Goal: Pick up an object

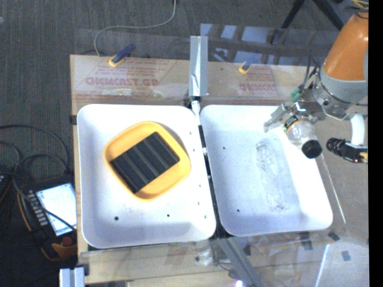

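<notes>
right bin (239, 178), perhaps clear bottle (272, 172)

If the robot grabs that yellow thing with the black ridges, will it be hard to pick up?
Probably a bit tricky. The yellow thing looks wide and low, so two fingers may struggle to span it. It lies flat in the left bin, so it should slide, not roll. It looks stiff, perhaps smooth and slippery.

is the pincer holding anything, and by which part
Cannot be told: the pincer sits over the right bin by a clear bottle, too blurred to judge.
</notes>
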